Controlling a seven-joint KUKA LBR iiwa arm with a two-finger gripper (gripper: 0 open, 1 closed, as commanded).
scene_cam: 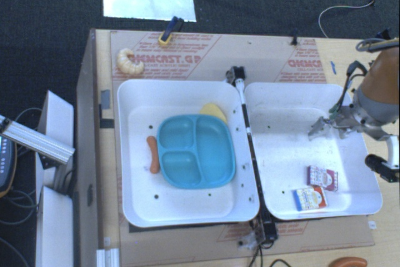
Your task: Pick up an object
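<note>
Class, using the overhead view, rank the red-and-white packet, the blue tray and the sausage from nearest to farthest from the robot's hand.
1. Red-and-white packet, right bin, below the hand.
2. Blue tray, left bin.
3. Sausage, left of the tray.

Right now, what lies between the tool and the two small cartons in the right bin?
Nothing: camera view shows bare white bin floor between the tool and the cartons.

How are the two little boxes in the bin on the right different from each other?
The small red and white box lies farther from the bin's near edge and looks mostly red. The small blue, white and red box lies nearer that edge and has a blue border. Both are small, flat, rectangular and lie in the right white bin.
</note>
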